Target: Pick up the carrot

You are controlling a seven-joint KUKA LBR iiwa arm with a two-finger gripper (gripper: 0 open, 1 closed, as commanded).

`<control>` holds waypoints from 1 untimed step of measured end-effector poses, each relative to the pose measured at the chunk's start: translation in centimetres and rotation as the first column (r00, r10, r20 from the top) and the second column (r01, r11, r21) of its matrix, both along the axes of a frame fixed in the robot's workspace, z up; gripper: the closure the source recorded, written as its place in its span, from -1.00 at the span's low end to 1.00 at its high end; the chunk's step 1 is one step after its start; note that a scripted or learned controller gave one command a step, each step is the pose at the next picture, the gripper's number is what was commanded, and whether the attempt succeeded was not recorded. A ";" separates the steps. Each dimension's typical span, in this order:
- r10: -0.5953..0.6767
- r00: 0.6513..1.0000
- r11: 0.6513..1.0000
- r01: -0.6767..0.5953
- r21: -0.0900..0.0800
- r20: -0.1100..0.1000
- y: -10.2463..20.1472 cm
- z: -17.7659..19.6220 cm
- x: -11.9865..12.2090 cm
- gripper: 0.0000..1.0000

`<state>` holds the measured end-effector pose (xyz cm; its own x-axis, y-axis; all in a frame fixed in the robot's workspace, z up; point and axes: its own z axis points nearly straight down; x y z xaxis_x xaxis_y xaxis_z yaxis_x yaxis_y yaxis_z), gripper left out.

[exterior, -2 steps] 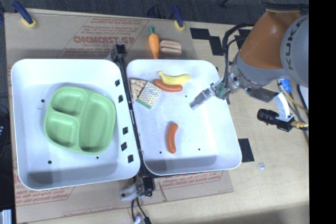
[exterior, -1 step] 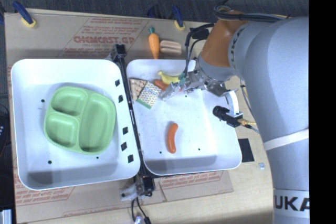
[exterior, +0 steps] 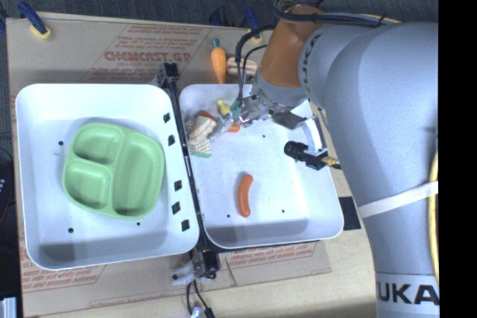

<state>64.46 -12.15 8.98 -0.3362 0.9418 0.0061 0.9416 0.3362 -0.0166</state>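
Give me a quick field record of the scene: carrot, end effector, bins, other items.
carrot: small orange carrot with green top, on the cardboard beyond the right bin, outside it
end effector: low over the right bin's far-left corner, above a cluster of small items
right bin: shallow white bin, also holds an orange-red sausage-shaped piece
left bin: shallow white bin with a green divided plate

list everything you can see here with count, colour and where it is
carrot: 1, orange with green top, on the cardboard just beyond the right bin's far rim
sausage: 1, orange-red, right bin, near middle
small food pieces: a cluster, tan, yellow and mixed, right bin's far left corner
divided plate: 1, green, left bin
bins: 2, white, side by side
cardboard sheet: 1, brown, under the bins
blue clamp: 1, far left corner
arm: 1, grey, orange band, from the right
gripper: 1, over the cluster
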 end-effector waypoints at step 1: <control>0.117 0.993 0.993 -0.117 -0.002 0.020 1.8 16.7 -0.2 -1.00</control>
<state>64.24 -10.37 25.67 -0.4443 0.8959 -0.0025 0.8959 0.4443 0.0018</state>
